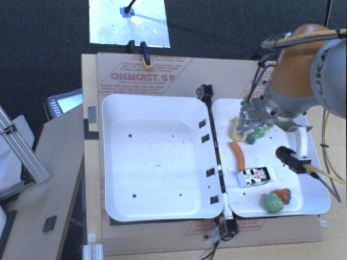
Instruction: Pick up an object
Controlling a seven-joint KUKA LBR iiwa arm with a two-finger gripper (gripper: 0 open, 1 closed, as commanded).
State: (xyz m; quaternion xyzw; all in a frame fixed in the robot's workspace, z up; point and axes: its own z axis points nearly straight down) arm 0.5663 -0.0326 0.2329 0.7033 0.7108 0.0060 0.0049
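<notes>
My gripper [247, 125] hangs low over the far left part of the right bin [314, 191]. Right under it lie a tan, flat piece [237, 130] and a small green and yellow toy [255, 137], both partly hidden by the gripper. Nearer the front, an orange carrot-like stick [237, 155] lies along the bin's left side. A small white box with black patches [255, 176] sits just in front of the stick. In the front corner a green round toy [273, 202] rests against a red and orange one [283, 194].
The left bin [108, 145] stands beside the right one, with a black clipped divider [212, 145] between them. A black fitting with a cable [293, 160] from the arm hangs over the right bin's right side. Cardboard [146, 75] lies under both bins.
</notes>
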